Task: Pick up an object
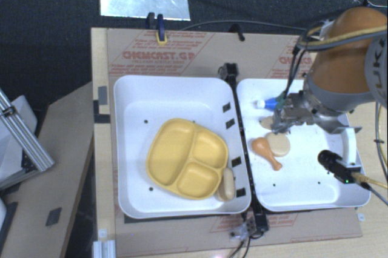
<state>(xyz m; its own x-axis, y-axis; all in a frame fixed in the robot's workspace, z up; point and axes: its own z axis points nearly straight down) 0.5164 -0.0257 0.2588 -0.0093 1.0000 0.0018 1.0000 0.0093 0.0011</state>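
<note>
Item 1, bench (151,48): a board with red lettering is lying under both bins, with a clamp (160,29) sitting at its far edge.

Item 2, arm (348,60): grey with a broad orange section, it is reaching in from the right and hanging over the far half of the right bin.

Item 3, left bin (136,99): shallow and white, it is sitting just beside its neighbour, the two rims meeting along a dark centre strip.

Item 4, right bin (303,187): shallow and white, it is carrying the smaller pieces and the arm's working end.

Item 5, yellow tray (188,158): divided into compartments, it is lying flat in the left bin, toward its near right part.

Item 6, gripper (282,120): it is hovering low over the far left part of the right bin, just above the round piece; whether it is released, clenched or grasping anything cannot be told.

Item 7, beige roll (227,184): it is resting against the tray's near right corner.

Item 8, orange drumstick (267,151): it is lying in the right bin, touching the disc.

Item 9, pale round disc (279,145): it is lying directly beneath the gripper.

Item 10, blue-and-white object (265,104): it is lying at the far left of the right bin, beside the gripper.
</note>
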